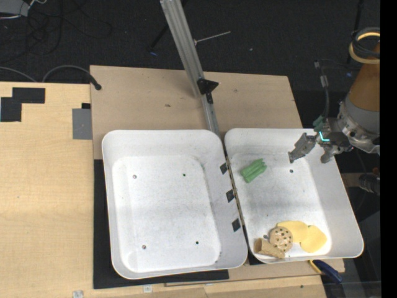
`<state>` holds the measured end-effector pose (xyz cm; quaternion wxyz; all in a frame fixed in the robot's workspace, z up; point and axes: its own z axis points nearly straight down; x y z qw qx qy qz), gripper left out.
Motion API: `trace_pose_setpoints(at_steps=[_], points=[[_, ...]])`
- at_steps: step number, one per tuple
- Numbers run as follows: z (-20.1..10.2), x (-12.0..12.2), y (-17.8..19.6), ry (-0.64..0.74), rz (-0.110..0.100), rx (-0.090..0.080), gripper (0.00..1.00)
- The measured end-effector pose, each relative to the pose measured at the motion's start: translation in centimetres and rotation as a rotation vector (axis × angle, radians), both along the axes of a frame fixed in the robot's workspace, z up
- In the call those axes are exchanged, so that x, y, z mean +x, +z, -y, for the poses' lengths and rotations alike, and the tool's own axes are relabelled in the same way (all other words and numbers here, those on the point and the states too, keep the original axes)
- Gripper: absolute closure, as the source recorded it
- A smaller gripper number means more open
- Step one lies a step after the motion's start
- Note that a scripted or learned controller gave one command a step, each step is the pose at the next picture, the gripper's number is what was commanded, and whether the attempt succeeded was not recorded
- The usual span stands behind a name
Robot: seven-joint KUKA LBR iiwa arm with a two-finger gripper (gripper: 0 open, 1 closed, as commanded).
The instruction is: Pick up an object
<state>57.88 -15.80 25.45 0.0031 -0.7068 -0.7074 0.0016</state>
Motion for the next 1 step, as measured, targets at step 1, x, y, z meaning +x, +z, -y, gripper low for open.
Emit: trace_pose_setpoints(at_steps=[1], points=[[0.04,0.06,0.2,-0.001,0.004,-0.001,0.0]])
